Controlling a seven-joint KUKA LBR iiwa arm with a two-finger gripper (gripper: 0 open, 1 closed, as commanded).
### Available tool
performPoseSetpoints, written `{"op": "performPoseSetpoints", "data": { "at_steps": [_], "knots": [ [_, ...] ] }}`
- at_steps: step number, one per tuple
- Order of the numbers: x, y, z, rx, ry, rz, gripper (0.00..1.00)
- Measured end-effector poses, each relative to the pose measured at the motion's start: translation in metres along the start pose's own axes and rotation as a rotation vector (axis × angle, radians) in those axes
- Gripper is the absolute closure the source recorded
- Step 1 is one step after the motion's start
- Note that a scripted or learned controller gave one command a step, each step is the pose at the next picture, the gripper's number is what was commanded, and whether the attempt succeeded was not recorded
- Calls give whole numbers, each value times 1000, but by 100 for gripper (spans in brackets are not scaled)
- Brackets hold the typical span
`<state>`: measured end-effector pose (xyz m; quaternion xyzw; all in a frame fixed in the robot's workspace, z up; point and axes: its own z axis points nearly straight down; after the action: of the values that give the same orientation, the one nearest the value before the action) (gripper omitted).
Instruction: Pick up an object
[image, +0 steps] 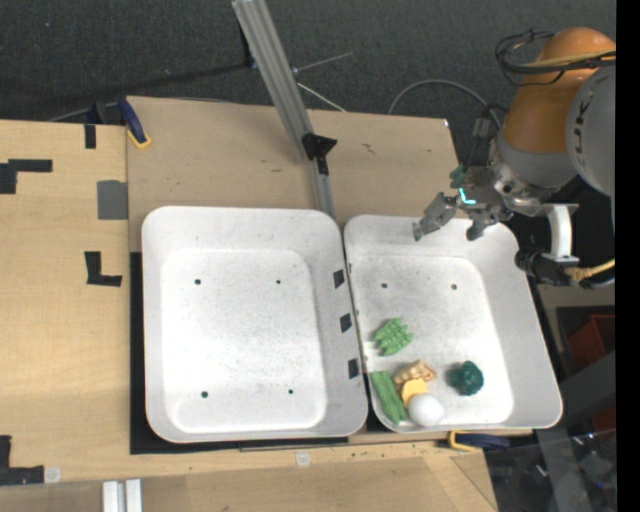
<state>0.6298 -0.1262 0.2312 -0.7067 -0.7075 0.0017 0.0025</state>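
**A:** So where's the claw (452, 222) sitting now?

**B:** Over the far rim of the right bin (520, 300), up by the corner nearest the arm's wrist. Its two fingers are spread apart, and nothing sits between them.

**A:** And the stuff it could pick?

**B:** All of it is well away from the claw, toward the near end of the same bin. Closest to the claw is a light green ridged piece (392, 336). Past that, against the near wall, a long green piece (387, 396) lies beside a tan toy (412, 378) and a white ball (426, 409); those three look to be touching. A dark teal lump (465, 378) sits a little apart from them, on the arm's side.

**A:** What could go wrong from here?

**B:** Mostly the clump. If the claw comes down on the ball, tan toy and long green piece together, I'd expect a finger to land on top of one rather than beside it, or the ball to squirt out as the fingers close. They're also tight to the near wall, so a finger could hit the rim. The ridged piece or the teal lump look like safer bets, with open floor around them.

**A:** And the left bin (170, 300)?

**B:** It's farther off, beyond the divide, and a descent there would close on air
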Motion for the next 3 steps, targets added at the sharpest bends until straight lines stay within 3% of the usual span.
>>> {"op": "performPoseSetpoints", "data": {
  "at_steps": [1, 2, 3],
  "knots": [
    [0, 1, -3, -4, -1, -1, 0],
    [-2, 7, 44, 1, -2, 0, 0],
    [-2, -4, 104, 2, -1, 0, 0]
  ]
}}
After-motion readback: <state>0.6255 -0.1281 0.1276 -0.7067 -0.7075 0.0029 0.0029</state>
